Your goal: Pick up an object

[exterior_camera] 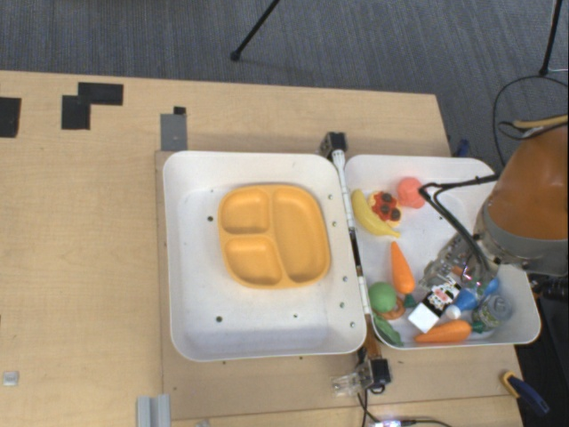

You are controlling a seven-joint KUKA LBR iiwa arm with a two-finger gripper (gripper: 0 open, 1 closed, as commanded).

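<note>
The right bin (444, 169) holds a heap of toy food. A yellow banana (370, 217) lies at its left, with a red and black berry piece (386, 205) and a pink piece (410, 191) beside it. An orange carrot (402, 269) points down toward a green piece (384, 297). A second carrot (443, 332) lies along the near wall, next to a white block (424, 319) and blue pieces (487, 297). My gripper (447, 278) is low in this bin, among the items at its near right, just right of the upper carrot.
The left bin (200, 327) holds an orange divided plate (271, 236) in its middle. A black cable (449, 212) crosses the right bin above the gripper. The arm's orange band (533, 194) overhangs the right bin's far right side. Wooden bench surrounds both bins.
</note>
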